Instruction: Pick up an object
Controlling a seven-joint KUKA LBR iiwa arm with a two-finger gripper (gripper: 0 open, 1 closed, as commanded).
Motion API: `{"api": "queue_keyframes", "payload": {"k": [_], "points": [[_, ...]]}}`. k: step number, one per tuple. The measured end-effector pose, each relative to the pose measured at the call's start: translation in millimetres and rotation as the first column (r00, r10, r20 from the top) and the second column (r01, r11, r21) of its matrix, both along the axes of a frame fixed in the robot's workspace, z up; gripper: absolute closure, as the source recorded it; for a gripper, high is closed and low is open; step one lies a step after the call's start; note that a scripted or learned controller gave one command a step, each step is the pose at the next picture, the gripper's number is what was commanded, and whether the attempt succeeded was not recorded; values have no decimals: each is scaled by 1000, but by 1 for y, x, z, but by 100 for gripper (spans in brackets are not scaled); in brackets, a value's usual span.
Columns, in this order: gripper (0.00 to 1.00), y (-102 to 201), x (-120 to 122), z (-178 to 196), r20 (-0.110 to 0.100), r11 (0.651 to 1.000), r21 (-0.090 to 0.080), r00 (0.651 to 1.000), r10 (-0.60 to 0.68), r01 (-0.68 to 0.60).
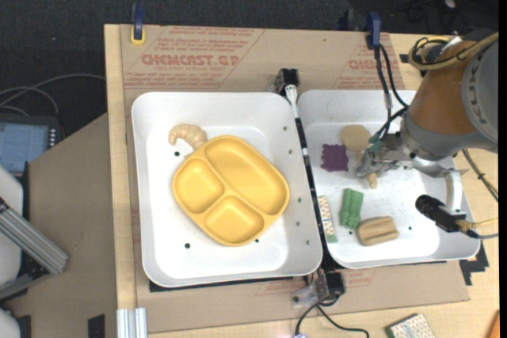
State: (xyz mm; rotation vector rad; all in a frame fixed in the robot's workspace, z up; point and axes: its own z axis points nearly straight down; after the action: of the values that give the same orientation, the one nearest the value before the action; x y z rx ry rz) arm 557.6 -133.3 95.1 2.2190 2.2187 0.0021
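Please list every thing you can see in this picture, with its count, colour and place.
Bins: 2, white, side by side on the bench.
Tray: 1, yellow, three compartments, left bin.
Shrimp: 1, tan, left bin, at tray's upper edge.
Grapes: 1, purple, right bin.
Round piece: 1, tan, right bin, above grapes.
Green piece: 1, right bin.
Bread: 1, brown, right bin, near front.
Arm: 1, grey and orange, from right.
Gripper: 1, over right bin.

Two white bins point(150, 194); one yellow tray point(230, 190).
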Motion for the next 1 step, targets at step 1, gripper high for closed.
{"api": "queue_keyframes", "payload": {"k": [1], "points": [[100, 42, 6, -7, -5, 1000, 4, 1000, 4, -4]]}}
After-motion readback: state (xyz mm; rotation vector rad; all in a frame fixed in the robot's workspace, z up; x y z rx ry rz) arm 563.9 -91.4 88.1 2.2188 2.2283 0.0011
